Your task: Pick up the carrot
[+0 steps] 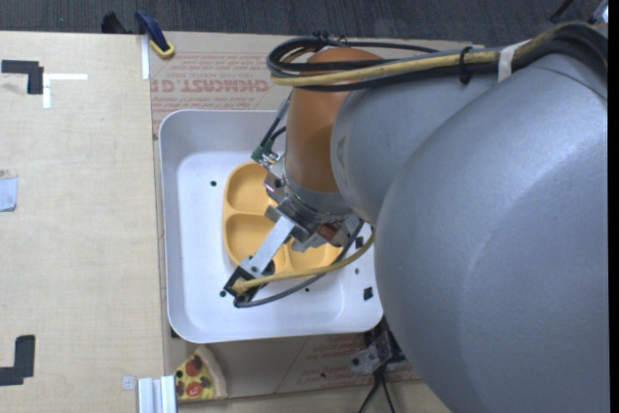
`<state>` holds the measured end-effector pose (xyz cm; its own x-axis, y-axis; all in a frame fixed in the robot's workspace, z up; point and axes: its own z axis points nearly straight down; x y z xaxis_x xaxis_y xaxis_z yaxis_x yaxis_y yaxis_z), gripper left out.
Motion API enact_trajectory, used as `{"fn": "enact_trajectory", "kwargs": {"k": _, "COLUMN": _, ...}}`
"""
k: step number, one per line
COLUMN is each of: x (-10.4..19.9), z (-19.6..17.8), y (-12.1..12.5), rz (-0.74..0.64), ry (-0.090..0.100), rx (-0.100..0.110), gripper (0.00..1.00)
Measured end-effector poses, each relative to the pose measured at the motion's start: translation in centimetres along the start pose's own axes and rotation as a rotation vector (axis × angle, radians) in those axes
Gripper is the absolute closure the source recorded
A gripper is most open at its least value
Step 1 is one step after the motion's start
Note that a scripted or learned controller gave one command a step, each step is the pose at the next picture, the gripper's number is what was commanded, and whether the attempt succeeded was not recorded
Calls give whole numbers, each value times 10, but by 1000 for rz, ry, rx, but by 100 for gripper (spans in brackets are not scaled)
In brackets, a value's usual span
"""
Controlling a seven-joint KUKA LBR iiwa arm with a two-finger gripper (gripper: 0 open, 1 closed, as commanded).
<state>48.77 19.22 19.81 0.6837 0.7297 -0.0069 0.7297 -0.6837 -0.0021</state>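
- End effector point(308, 225): lowered into the white bin point(184, 227), over the 3 o'clock side of the yellow divided plate point(244, 208). The arm hides it, so whether it is open or closed cannot be told.
- Carrot: not plainly visible. A small orange-red patch point(335, 233) at the plate's 3 o'clock edge, just beside the end effector, may be it.
- Handling (judged): probably a light, stiff, smooth-skinned piece that tends to roll. It is best taken across the thick middle, square to its long axis.
- Surface point(77, 208): a toy pizza slice point(193, 378) lies outside the bin at 6 o'clock.
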Motion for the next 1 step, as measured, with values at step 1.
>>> {"fn": "enact_trajectory", "kwargs": {"k": 1, "x": 20, "z": 5, "y": -23, "rz": 192, "ry": 2, "rx": -1, "gripper": 100}}
